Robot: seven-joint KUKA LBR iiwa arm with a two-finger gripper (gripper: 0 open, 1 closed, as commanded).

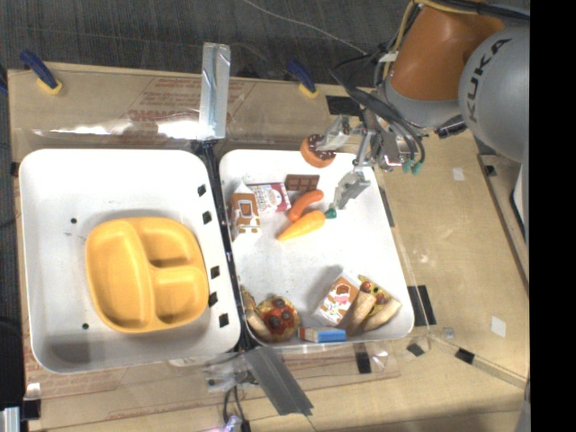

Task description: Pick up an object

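Note:
My gripper (335,171) hangs over the far right corner of the right bin (373,250), its two fingers spread open with nothing between them. The lower finger (349,188) points down toward the green top of an orange toy carrot (301,226). A small orange donut with dark icing (317,151) sits at the bin's far rim, right at the tip of the upper finger; I cannot tell whether they touch. A red pepper (306,202), a brown chocolate bar (302,184), a pink packet (270,196) and a small brown box (245,212) lie just left of the carrot.
Near the right bin's front edge lie a round tart (276,318), a strawberry carton (337,300), bread rolls (373,304) and a blue stick (328,336). The left bin (54,196) holds a yellow divided plate (147,271). A metal clamp (216,88) stands behind the bins.

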